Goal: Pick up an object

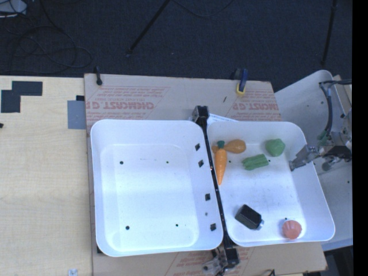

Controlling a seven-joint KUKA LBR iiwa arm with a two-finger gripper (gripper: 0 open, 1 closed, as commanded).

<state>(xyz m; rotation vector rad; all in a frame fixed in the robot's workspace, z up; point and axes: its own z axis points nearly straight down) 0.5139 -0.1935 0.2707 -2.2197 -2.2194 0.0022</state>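
Note:
The right bin (pixel 313 211) holds several small objects. An orange carrot (pixel 219 164) lies against the divider at the left, with a yellow-orange piece (pixel 235 146) just beside its top. A long green piece (pixel 255 162) lies mid-bin and a rounder green piece (pixel 275 147) sits toward the back right. At the front are a black block (pixel 249 217) and a pink-red ball (pixel 291 229). My gripper (pixel 300 158) hangs over the bin's right rim, right of the green pieces, with nothing seen in it.
The left bin (pixel 103 154) stands next to the right one, with a black divider strip (pixel 210 171) between them. Both rest on a cardboard sheet (pixel 144 99) held by a blue-yellow clamp (pixel 241 80). The arm's grey body (pixel 339 131) fills the right side.

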